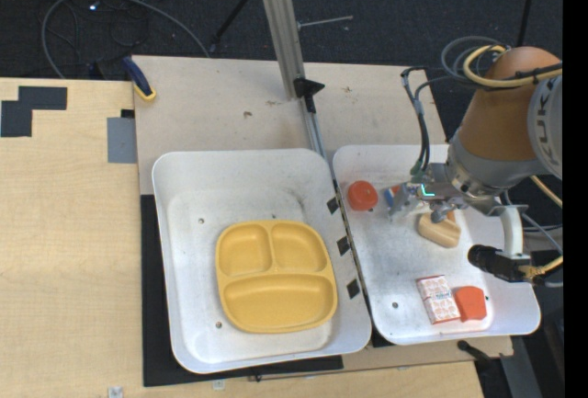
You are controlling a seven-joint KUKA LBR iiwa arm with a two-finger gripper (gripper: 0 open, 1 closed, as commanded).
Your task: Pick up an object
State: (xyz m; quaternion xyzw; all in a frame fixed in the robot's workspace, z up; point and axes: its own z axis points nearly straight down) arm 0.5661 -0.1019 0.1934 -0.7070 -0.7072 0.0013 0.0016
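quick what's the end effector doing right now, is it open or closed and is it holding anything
End effector: low over the right bin, beside the tan object; whether it is open, closed or holding anything cannot be told.

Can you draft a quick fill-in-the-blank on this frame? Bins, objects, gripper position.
1. The yellow divided plate lies in the ____ bin.
2. The plate has ____ compartments.
3. The gripper hovers over the right bin, close beside the ____ object.
4. The orange ball sits near the right bin's ____ edge.

Missing words: left; three; tan; left
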